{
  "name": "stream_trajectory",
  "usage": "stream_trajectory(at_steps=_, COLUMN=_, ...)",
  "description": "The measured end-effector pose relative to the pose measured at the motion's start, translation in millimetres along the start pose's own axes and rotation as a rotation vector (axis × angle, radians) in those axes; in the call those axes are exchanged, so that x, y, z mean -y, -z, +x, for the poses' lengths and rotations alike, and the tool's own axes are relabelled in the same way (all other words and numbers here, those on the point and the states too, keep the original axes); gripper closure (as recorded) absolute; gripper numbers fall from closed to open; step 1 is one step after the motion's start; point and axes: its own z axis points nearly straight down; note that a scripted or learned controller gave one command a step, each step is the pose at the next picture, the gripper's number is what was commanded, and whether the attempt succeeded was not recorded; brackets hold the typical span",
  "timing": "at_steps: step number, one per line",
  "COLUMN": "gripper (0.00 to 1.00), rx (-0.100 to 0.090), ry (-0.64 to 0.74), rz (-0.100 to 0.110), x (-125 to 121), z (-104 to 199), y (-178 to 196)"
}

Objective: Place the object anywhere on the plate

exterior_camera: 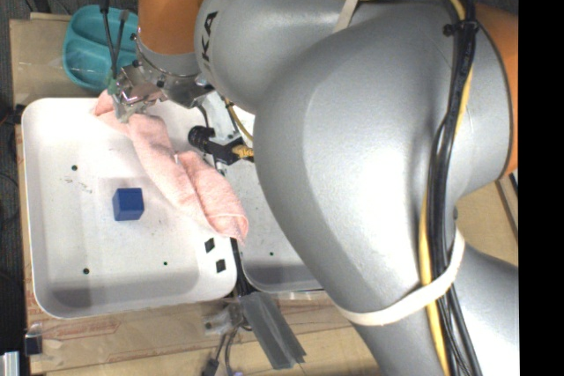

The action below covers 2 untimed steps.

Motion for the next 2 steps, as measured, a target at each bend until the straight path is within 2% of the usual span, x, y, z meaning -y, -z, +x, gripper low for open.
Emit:
stream_trajectory(at_steps=1, gripper=1.0, rx=0.0, ry=-0.033, rz=0.0, x=7.5, z=-18.2, y=25.7)
stream_trajectory(at_steps=2, gripper=1.0, rx=0.0, ry=-0.084, rz=0.003, x=74.4, z=-109.8, y=17.7)
